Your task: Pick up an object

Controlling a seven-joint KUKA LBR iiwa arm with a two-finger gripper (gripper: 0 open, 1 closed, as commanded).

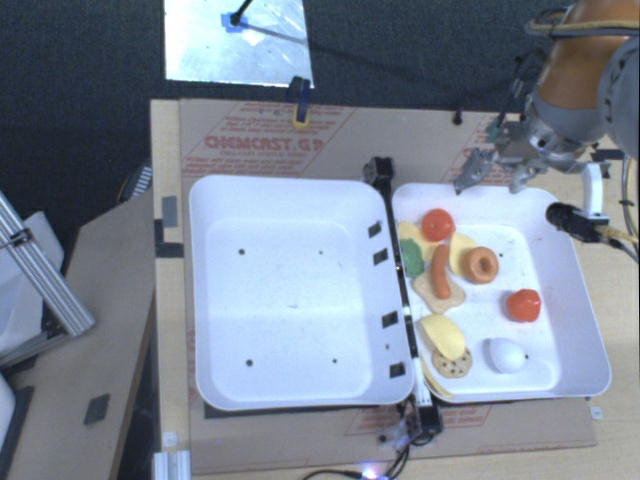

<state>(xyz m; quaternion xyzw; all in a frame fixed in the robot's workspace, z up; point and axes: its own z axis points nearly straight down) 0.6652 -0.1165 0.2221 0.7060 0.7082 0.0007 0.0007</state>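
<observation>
Gripper [497, 175] hovering above far rim of right bin [575, 268], fingers looking spread, pinching nothing. We are choosing target: tomato [436, 224] lying nearest, just below claw; donut [482, 265], second tomato [523, 305], white egg [507, 355] sitting apart from clutter. We are favouring isolated piece, descending straight, centring fingers before closing.

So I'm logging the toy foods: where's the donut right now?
The donut lies in the right bin, toward its upper middle, right of the hot dog and below-right of a tomato.
</observation>
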